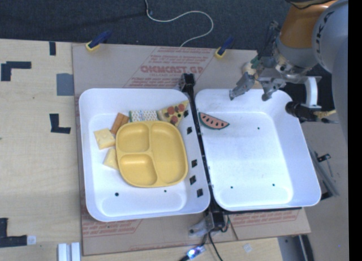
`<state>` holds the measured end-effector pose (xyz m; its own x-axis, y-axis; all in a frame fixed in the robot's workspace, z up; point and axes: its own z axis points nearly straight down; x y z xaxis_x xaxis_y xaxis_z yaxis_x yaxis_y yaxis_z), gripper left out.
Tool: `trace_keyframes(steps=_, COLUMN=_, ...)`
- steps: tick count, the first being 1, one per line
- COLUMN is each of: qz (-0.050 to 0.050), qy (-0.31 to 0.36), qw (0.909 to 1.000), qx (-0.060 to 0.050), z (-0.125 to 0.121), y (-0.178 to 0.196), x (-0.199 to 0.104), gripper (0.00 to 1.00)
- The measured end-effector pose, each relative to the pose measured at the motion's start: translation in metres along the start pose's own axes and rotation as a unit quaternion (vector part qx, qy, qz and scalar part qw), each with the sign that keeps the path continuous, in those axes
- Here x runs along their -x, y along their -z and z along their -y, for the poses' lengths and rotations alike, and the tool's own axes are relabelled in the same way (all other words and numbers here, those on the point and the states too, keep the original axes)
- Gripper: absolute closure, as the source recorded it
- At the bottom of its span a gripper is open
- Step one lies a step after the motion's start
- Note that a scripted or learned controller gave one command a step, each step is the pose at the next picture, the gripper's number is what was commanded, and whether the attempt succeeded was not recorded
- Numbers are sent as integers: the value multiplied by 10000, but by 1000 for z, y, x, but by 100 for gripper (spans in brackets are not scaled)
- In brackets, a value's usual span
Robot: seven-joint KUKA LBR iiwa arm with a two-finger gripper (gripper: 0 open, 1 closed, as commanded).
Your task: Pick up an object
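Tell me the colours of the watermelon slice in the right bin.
Red with a green rind, camera view.

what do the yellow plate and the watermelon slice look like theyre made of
Plate: likely moulded plastic, one even yellow, smooth with a soft sheen, rounded dividers. Watermelon slice: probably a toy, plastic or maybe painted wood; flat red face with dark seeds and a green rim, too small to be sure.

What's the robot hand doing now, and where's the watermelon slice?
Hand open, over the right bin's far rim, holding nothing. Watermelon slice lies alone in that bin, near its left wall. Nothing between them.
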<state>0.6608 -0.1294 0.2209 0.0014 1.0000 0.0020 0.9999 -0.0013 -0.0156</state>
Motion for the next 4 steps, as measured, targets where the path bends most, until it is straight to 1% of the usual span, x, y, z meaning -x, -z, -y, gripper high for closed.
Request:
trace_keyframes(steps=1, qz=9, qy=15, qw=10000, qx=70, z=-3, y=9, x=0, gripper=0)
trace_keyframes(steps=2, qz=14, qy=14, qw=10000, qx=54, z=-6, y=-35, x=2, gripper=0)
trace_keyframes(steps=3, qz=13, qy=20, qw=10000, qx=49, z=-8, y=-97, x=-5, gripper=0)
trace_keyframes(steps=4, qz=17, qy=22, qw=10000, qx=61, z=-8, y=-139, x=-6, gripper=0)
